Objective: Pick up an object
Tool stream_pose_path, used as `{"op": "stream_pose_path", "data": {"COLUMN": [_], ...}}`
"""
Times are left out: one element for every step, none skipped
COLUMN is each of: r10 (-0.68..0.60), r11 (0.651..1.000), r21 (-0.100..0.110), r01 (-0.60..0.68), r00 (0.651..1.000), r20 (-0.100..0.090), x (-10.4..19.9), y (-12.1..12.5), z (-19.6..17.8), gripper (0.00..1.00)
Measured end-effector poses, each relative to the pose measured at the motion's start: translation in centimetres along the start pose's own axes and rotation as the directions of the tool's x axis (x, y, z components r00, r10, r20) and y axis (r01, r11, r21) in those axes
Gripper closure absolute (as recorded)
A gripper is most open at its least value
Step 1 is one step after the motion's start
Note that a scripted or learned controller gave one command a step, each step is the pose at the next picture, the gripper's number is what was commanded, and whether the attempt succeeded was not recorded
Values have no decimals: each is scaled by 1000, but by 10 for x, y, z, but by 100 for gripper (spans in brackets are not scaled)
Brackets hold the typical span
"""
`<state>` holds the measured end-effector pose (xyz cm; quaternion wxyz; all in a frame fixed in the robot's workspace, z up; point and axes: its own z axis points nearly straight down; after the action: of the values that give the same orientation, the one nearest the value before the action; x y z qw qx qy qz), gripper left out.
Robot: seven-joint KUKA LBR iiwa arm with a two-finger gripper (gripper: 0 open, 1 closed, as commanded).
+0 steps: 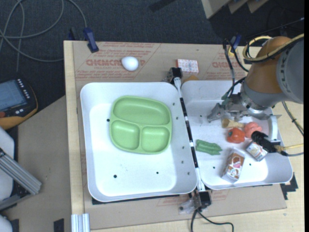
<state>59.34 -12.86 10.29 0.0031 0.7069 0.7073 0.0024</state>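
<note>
The right bin [207, 93] holds several small items. A green pea pod [208, 147] lies near its left wall. A red tomato-like piece [236, 136] sits beside a salmon-pink piece [252, 128]. A small can [256, 151] and a little carton [233, 166] lie toward the front. A tan bit [225, 123] rests just below the gripper. My gripper [216, 112] hangs low over the bin's upper middle, left of the grey and orange wrist [263, 83]. It sits above and left of the red piece, and I see nothing held in it.
A green divided plate [141, 124] lies in the left bin [96, 144]. Behind the bins on the bench sit a white egg-shaped object [129, 63] and a small patterned box [188, 65]. A blue clamp [90, 39] grips the bench's far left corner. Cables trail near the wrist.
</note>
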Motion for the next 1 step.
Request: {"op": "stream_pose_path", "data": {"r10": [0], "r11": [1000], "r21": [-6], "r01": [0], "r00": [1000], "r20": [3], "x": [-9], "y": [-18], "z": [12], "gripper": [0]}}
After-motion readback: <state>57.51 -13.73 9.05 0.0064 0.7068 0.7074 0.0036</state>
